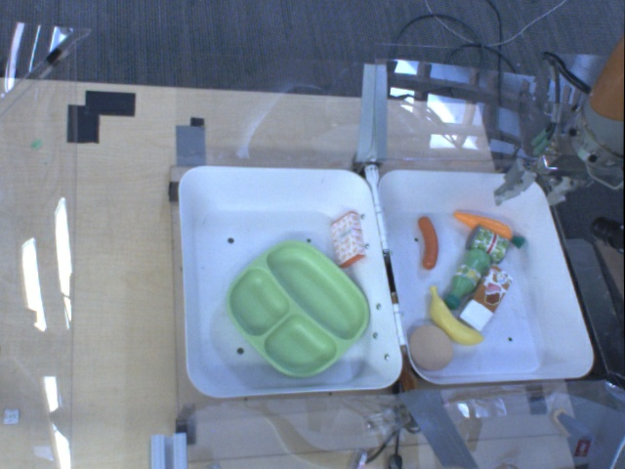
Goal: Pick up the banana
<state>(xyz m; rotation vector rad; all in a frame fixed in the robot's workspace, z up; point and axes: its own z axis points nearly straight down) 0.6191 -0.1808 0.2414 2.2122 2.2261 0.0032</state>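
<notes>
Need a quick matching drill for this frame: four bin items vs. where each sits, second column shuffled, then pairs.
Things:
1. banana
2. green divided plate
3. sausage
4. carrot

Places:
A. left bin, near its front
B. right bin, far side, by the bottle's cap
C. right bin, front, touching the round beige ball
D. right bin, near the wall between the bins

Pairs: 1-C, 2-A, 3-D, 4-B

Two shallow white plastic bins [200, 262] on a pale wood-toned bench [88, 262]. Left bin: light green three-section plate [298, 308]; small red-and-white printed packet [347, 238]. Right bin: yellow curved banana [451, 319], red-orange sausage [427, 241], orange carrot [482, 223], green bottle with red-and-white label [471, 274], tan round ball [431, 346].
</notes>
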